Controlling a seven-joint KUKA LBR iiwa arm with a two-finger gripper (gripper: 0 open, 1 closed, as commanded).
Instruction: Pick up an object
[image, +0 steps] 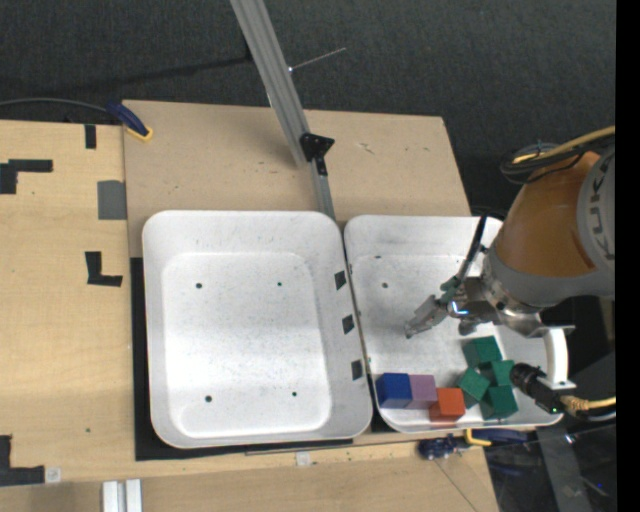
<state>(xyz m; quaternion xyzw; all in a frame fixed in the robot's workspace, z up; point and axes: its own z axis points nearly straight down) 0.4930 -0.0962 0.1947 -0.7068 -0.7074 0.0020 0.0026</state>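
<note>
Green blocks (487, 375) lie in a loose cluster just below and to the right of the claw (425, 318), apart from it. An orange block (449, 402) sits below the claw, touching the green cluster's left side, with a purple block (423, 388) and a blue block (394, 389) in a row to its left, all along the near wall of the right bin (400, 240). The claw hangs over this bin's bare floor, its two fingers (417, 324) spread and pinching nothing. Further left of the claw stands the left bin (240, 225), touching the right bin. Both bins rest on the wooden worktop (200, 150). A slanted metal bar (280, 80) rises above and left of the claw.
</note>
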